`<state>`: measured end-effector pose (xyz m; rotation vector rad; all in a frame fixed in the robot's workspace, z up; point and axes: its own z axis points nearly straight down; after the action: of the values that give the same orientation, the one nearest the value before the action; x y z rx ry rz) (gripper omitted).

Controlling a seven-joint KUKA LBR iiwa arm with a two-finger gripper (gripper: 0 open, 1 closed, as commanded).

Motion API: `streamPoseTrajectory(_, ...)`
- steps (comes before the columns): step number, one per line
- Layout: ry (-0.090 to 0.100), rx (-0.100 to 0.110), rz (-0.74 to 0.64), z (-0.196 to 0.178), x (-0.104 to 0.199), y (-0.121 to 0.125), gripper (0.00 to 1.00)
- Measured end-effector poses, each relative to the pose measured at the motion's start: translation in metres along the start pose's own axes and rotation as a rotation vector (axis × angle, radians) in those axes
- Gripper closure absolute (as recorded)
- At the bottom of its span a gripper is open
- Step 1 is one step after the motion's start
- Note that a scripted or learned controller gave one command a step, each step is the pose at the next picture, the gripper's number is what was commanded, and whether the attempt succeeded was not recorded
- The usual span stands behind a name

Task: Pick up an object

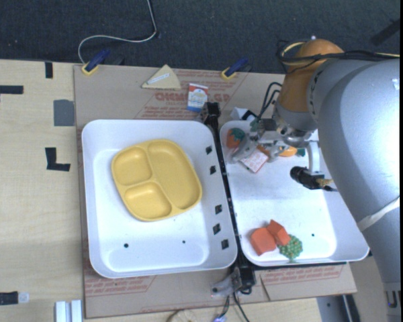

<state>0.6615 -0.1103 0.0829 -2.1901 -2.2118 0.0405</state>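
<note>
- Arm (363, 113): grey, orange band, reaching from the right over the far end of the right bin (322, 210).
- Gripper (258, 143): low among small objects there; whether its jaws are parted or closed cannot be told.
- Orange and green objects (275, 240): near corner of the right bin.
- Yellow divided tray (156, 178): in the left bin (101, 200).

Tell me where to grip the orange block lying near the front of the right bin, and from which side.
Probably straight from above, closing across the orange block's narrower width. It lies flat on the right bin's floor. Keep toward its left end, since the green piece touches its right side.
</note>
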Motion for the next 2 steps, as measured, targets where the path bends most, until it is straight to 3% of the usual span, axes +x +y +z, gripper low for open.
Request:
streamPoseTrajectory(1, -0.008, -0.002, 0.004, 0.0, 0.004, 0.0, 0.0)
streamPoseTrajectory(2, 0.004, -0.01, 0.013, 0.0, -0.016, 0.002, 0.0)
